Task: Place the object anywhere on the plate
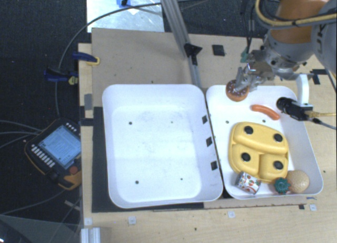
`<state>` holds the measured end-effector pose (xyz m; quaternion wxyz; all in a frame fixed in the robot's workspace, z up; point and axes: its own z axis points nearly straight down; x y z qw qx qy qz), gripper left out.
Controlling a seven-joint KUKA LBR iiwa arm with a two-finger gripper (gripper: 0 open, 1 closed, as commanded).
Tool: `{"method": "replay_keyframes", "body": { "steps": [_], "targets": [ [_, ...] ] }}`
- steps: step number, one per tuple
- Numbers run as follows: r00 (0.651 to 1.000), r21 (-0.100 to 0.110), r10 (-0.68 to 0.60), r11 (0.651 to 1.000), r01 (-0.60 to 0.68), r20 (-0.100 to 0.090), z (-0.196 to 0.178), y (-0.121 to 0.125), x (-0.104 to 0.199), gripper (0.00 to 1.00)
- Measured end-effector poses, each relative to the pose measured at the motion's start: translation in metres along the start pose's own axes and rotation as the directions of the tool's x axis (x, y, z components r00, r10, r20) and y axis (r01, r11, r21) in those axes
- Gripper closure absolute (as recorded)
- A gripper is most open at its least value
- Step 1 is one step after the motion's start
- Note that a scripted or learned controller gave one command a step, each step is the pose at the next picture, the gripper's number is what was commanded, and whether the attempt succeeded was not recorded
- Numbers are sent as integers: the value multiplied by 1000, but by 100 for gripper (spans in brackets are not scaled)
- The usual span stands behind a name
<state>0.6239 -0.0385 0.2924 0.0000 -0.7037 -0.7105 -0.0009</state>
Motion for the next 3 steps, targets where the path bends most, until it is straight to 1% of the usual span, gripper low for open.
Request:
{"method": "replay_keyframes", "body": {
  "steps": [1, 2, 3],
  "targets": [
    [1000, 1, 1, 1000, -1, 0, 4, -21, 43, 100],
    [1000, 3, 0, 1000, 0, -1, 26, -45, 97, 100],
    [1000, 3, 0, 1000, 0, 0, 31, -62, 143, 100]
  ]
}}
